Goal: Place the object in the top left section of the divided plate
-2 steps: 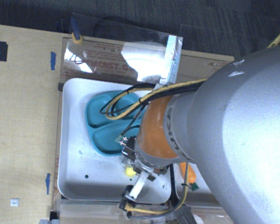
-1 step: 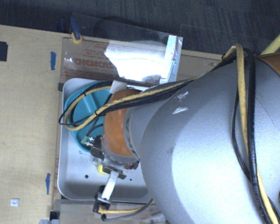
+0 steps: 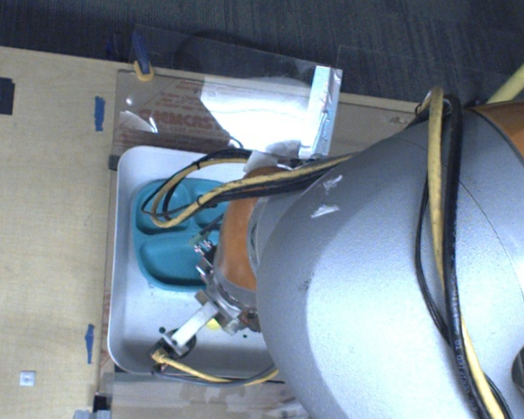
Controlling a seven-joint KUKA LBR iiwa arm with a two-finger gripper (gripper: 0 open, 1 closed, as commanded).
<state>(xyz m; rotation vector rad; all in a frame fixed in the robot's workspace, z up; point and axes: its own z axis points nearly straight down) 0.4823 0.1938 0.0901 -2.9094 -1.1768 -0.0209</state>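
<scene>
1. Lay in the bin [image 3: 124, 263], toward its left and far side: the divided plate [image 3: 169, 240].
2. Reached in from the right, over the bin and above the plate's right part: the arm [image 3: 376, 283].
3. Draped across the plate from the arm: the cables [image 3: 184, 190].
4. Stood behind the bin: a clear panel [image 3: 227, 106].

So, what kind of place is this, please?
Most likely a robotics lab test bench, not a kitchen. A large grey arm with loose cables reaches into a shallow white bin holding a blue divided plate, and the wooden benchtop carries black and blue tape markers.
</scene>
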